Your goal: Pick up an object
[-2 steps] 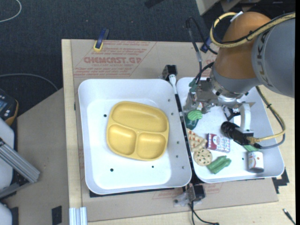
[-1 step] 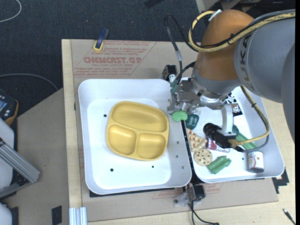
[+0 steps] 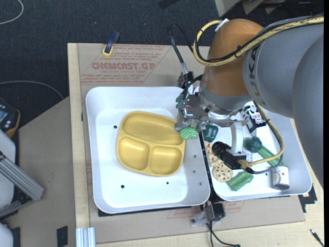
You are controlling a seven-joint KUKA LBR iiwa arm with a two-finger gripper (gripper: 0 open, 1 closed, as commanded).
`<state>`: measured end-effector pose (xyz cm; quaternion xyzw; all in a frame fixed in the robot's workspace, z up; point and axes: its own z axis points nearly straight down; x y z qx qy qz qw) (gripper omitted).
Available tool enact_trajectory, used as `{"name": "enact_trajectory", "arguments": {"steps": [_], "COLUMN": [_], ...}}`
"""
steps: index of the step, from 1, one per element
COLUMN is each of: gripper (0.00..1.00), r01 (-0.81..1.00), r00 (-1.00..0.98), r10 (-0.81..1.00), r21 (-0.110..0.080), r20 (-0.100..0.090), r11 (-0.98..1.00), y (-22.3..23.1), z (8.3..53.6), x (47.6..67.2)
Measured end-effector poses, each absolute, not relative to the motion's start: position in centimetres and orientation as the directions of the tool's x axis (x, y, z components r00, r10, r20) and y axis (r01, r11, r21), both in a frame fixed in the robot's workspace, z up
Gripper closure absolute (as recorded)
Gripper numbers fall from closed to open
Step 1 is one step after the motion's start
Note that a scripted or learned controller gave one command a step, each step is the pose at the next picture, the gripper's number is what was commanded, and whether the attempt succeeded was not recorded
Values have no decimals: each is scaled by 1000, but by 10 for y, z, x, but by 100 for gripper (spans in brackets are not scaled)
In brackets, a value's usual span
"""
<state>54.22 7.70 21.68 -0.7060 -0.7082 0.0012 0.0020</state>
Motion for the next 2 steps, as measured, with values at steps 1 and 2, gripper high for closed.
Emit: {"name": "enact_trajectory", "arguments": {"steps": [1, 2], "gripper": [100, 100], "r01": [1000, 1000], "r00": [1, 0], "r10": [1000, 1000], "r21": [-2, -2], "r20": [0, 1], "r11": [-1, 0], "y": [65, 65], "z": [215, 215], "x": [546, 546]}}
